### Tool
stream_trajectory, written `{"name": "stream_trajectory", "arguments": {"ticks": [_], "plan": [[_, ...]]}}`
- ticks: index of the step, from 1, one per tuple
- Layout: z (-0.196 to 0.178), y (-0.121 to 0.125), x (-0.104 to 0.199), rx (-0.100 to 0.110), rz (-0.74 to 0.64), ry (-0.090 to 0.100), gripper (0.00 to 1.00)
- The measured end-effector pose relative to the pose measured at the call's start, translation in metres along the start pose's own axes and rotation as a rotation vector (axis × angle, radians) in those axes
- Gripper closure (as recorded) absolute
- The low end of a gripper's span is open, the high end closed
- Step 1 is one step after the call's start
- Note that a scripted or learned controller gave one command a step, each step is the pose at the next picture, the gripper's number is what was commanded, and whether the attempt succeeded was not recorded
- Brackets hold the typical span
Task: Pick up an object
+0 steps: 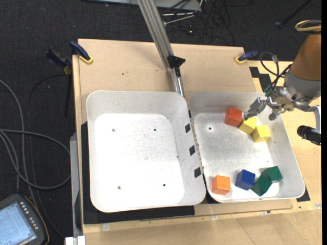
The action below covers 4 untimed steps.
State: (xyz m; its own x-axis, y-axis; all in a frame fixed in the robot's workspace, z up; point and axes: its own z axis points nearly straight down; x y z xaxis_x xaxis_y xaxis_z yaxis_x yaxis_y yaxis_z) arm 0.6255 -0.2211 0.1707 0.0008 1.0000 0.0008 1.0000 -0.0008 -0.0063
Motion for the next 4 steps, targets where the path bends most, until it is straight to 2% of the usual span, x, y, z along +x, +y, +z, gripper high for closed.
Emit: {"name": "stream_trajectory", "arguments": {"ticks": [1, 2, 3, 4], "plan": [[0.043, 0.001, 0.002, -0.004, -0.001, -0.001, 0.0], [0.029, 0.002, 0.001, -0.01, -0.002, -0.003, 1.0], [-0.035, 0.002, 0.003, -0.015, -0.003, -0.004, 1.0], [-0.048, 0.003, 0.003, -0.01, -0.003, -0.003, 1.0]]}}
